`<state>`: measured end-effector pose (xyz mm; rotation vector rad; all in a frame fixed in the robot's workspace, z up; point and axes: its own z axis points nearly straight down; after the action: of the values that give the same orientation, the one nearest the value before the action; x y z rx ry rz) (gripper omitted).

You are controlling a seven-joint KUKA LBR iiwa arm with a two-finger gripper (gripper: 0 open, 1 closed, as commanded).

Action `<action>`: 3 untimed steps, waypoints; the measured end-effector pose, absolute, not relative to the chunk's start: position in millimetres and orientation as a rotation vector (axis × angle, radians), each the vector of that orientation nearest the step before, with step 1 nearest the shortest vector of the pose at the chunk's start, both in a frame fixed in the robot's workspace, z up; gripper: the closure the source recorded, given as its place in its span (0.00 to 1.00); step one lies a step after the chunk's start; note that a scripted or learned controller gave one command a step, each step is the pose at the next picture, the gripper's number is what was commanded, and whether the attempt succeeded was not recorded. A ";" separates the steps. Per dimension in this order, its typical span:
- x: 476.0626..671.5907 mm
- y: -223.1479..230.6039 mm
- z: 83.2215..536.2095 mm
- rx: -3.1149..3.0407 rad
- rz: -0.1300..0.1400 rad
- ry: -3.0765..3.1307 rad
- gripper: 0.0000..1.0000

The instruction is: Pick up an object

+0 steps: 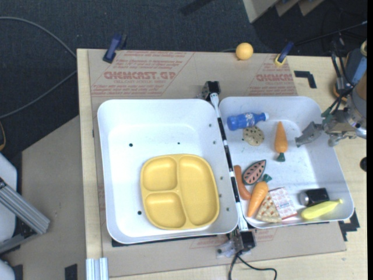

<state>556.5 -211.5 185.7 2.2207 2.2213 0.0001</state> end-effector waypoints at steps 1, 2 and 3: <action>608.8 -170.9 139.0 2.219 0.001 2.223 0.00; 617.2 -158.3 86.7 2.219 0.002 2.221 0.00; 618.4 -157.5 97.6 2.215 0.006 2.221 1.00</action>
<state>618.4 -157.5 97.6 2.2150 2.2211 0.0062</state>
